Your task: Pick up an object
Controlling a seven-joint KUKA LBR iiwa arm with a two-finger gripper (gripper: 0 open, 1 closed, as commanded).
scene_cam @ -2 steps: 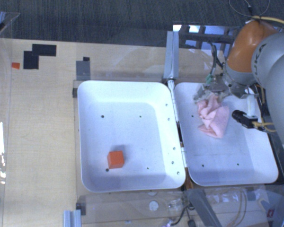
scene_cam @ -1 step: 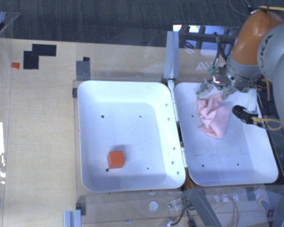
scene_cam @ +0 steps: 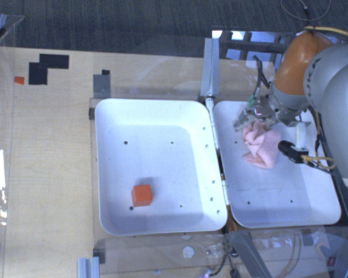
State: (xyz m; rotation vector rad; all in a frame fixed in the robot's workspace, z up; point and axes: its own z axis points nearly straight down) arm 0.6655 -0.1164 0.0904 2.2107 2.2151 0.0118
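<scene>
Gripper (scene_cam: pixel 256 116), whose grip state I cannot tell, sits atop a crumpled pink cloth (scene_cam: pixel 262 146) in the right white bin (scene_cam: pixel 290 213), while a small orange cube (scene_cam: pixel 142 195) lies in the left white bin (scene_cam: pixel 113 155).

The pincer (scene_cam: pixel 256 118) hung over a pink cloth (scene_cam: pixel 261 146) in the right bin (scene_cam: pixel 290 210); an orange block (scene_cam: pixel 142 195) lay in the left bin (scene_cam: pixel 156 120).

- Left bin (scene_cam: pixel 113 155): smooth white plastic, faint sheen.
- Right bin (scene_cam: pixel 290 213): same smooth white plastic.
- Pink object (scene_cam: pixel 261 146): soft, crumpled, cloth-like, matt.
- Orange block (scene_cam: pixel 142 195): matt, plain-faced.
- Bench (scene_cam: pixel 46 172): pale wood-look surface, smooth.
- Arm (scene_cam: pixel 327 80): smooth grey casing; orange band (scene_cam: pixel 296 59) glossy.
- Divider rail (scene_cam: pixel 210 68): brushed grey metal.
</scene>
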